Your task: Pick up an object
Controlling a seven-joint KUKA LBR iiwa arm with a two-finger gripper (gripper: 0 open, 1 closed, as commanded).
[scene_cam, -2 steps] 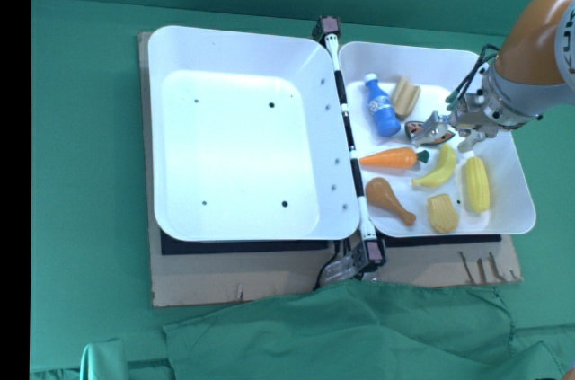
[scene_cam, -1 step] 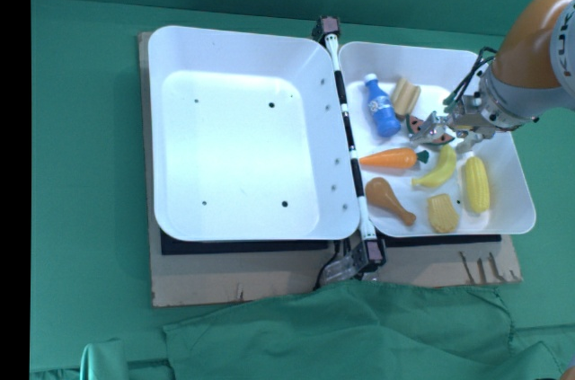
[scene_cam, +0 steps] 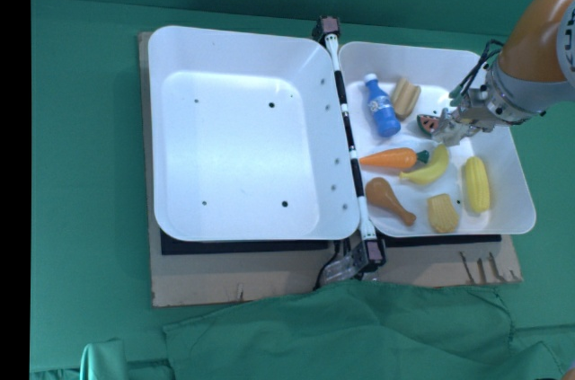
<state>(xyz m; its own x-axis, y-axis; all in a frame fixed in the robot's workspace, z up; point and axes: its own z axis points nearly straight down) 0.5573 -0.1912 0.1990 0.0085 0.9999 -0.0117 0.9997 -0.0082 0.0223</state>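
Glossy white plastic bins [scene_cam: 180, 46]; matt green cloth [scene_cam: 81, 145]; brown cardboard [scene_cam: 198, 284].

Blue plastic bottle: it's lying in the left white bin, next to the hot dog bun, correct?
Not quite. The blue plastic bottle lies in the right white bin, not the left one. It is indeed next to the tan hot dog bun. The camera view shows this.

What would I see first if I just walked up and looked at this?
Probably the colourful toy food heaped in the right bin: a blue bottle, an orange carrot, a yellow banana and corn. Next, the grey and orange robot arm reaching in from the right, its gripper low over a watermelon slice.
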